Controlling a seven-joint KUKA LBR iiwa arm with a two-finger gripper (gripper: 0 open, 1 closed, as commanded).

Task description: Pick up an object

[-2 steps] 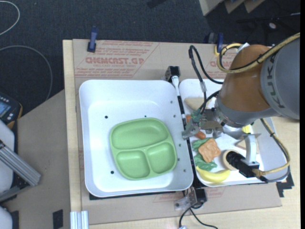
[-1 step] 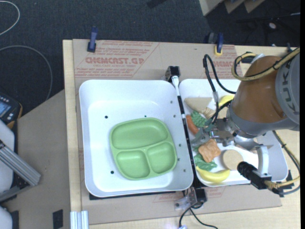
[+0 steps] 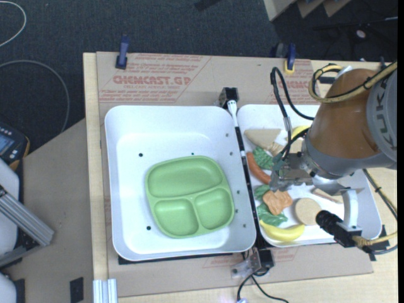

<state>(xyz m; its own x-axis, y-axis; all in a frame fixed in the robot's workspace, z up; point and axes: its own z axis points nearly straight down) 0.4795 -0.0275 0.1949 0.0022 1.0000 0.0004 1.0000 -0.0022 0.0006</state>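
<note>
The bench surface is a brown cardboard sheet (image 3: 158, 81) printed with red lettering, held at its far edge by two blue clamps (image 3: 122, 52). Two shallow white bins sit side by side on it. The left white bin (image 3: 126, 131) contains a pale green plastic divided plate (image 3: 189, 196) with three compartments, lying flat near the bin's centre.

The right white bin (image 3: 374, 214) holds a cluster of toy food items: a yellow plastic banana (image 3: 282, 231) at the near edge, an orange sausage-shaped piece (image 3: 256, 167) beside the dividing wall, an orange irregular piece (image 3: 276, 201), a green leafy piece (image 3: 270, 218) under it, a tan round disc (image 3: 305, 211), and a beige wedge (image 3: 262, 136) toward the far side.

The grey arm with its orange band (image 3: 344, 122) reaches over the right bin. The two-finger gripper (image 3: 279, 179) is down among the items, just above the orange irregular piece. Whether its fingers are open or closed cannot be determined, and no object is seen between them.
</note>
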